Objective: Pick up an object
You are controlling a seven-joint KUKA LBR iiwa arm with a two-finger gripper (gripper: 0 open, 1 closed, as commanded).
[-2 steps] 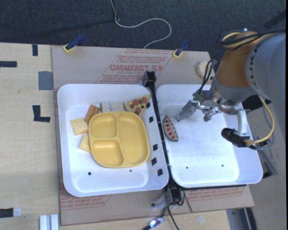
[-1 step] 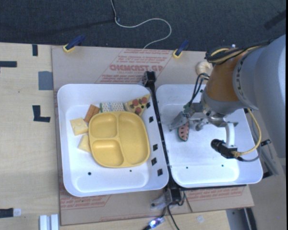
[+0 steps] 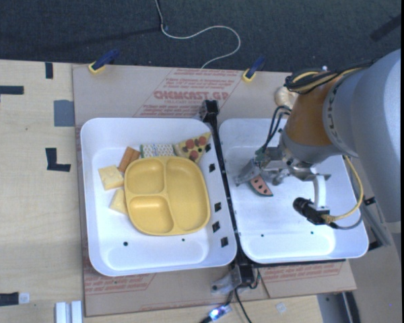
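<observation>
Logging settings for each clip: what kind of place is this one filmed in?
Probably a robotics lab test bench, not a kitchen: two shallow white plastic bins sit on a printed cardboard sheet held by clamps, a grey and orange robot arm reaches in, and the yellow divided plate looks like toy ware.

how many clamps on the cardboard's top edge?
2. A blue-and-yellow clamp sits at the far-left corner of the cardboard sheet, and a second clamp grips the same edge further right, above the right bin. The arm may hide others.
</observation>
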